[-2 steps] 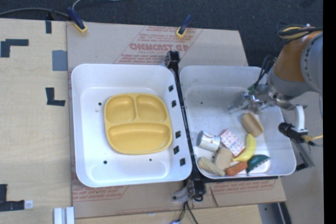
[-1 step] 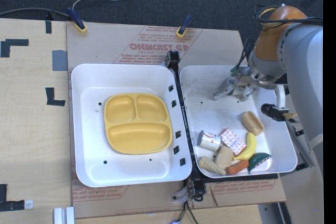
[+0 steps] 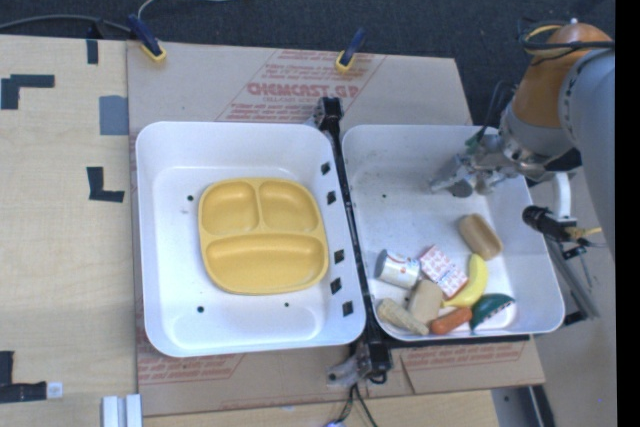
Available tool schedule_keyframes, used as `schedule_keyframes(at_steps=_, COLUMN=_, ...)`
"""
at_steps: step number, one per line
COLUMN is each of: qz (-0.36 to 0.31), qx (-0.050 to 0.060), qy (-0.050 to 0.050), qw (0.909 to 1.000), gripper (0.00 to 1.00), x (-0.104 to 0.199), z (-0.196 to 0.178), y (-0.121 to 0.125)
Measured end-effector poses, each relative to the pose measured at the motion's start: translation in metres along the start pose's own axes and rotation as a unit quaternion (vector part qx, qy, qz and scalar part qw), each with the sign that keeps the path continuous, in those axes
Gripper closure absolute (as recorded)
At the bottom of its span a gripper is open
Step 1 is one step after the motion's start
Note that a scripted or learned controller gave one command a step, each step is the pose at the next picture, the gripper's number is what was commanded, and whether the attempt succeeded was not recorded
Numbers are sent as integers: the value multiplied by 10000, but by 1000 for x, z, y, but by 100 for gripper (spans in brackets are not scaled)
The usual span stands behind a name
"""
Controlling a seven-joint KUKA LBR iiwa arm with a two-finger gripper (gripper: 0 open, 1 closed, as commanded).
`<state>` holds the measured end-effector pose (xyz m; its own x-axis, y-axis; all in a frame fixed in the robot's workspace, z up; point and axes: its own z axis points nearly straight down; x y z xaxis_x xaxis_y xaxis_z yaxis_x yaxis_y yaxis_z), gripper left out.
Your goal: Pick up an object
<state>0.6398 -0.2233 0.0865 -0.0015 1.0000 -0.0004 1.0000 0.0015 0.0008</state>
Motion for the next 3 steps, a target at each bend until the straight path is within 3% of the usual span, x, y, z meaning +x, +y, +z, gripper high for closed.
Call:
schedule_keyframes(at_steps=1, qz=-3, qx=16, qy=-5, qw=10000, gripper=100, x=0, z=-10, y=-1)
schedule_keyframes(at_steps=2, qz=-2, qx=14, qy=10, qw=10000, gripper=100, x=97, z=-43, y=-98)
schedule_keyframes(at_steps=3, qz=0, qx=3, qy=4, qw=10000, gripper=100, x=120, z=-107, y=-91)
